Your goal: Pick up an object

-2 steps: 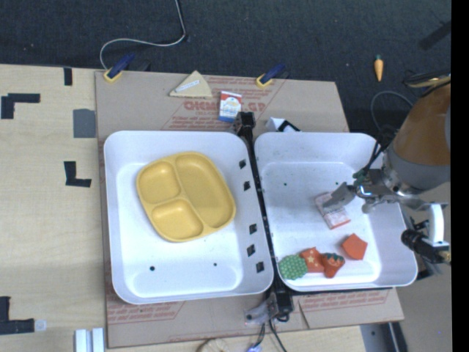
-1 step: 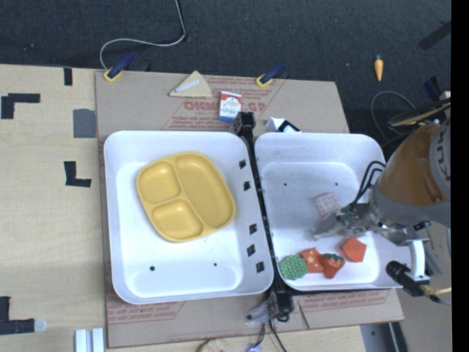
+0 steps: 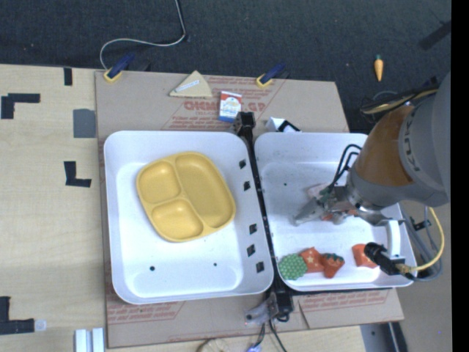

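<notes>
My gripper (image 3: pixel 314 207) hangs low over the middle of the right bin (image 3: pixel 293 163), reaching in from the arm (image 3: pixel 392 160) on the right. A small pinkish thing (image 3: pixel 318 192) shows right at its tip; whether it is held I cannot tell. Along the bin's front wall lie a green toy (image 3: pixel 292 265), a red-orange toy (image 3: pixel 312 259) and a red strawberry-like toy (image 3: pixel 333 264). Another orange piece (image 3: pixel 362 254) rests further right, just below the wrist.
A yellow divided plate (image 3: pixel 185 195) lies in the left bin (image 3: pixel 124 270). Behind the bins on the cardboard sit a small red-and-white box (image 3: pixel 230 106) and a tan wedge (image 3: pixel 193 86). A black divider (image 3: pixel 255 196) runs between the bins.
</notes>
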Robot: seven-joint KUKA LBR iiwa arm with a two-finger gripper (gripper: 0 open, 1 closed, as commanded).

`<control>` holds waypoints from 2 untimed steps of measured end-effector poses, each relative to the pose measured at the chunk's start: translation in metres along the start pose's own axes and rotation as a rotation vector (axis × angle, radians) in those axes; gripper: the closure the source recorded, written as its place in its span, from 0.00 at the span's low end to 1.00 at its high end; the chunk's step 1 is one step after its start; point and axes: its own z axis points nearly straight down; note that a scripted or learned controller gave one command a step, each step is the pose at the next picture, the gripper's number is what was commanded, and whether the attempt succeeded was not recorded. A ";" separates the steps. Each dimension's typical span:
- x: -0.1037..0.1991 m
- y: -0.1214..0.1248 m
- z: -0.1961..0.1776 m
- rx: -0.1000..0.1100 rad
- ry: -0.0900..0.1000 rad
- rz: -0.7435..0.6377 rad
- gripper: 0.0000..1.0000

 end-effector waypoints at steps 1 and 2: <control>-0.007 0.064 0.000 -0.002 -0.001 0.000 0.00; -0.007 0.064 -0.010 -0.001 -0.002 -0.001 1.00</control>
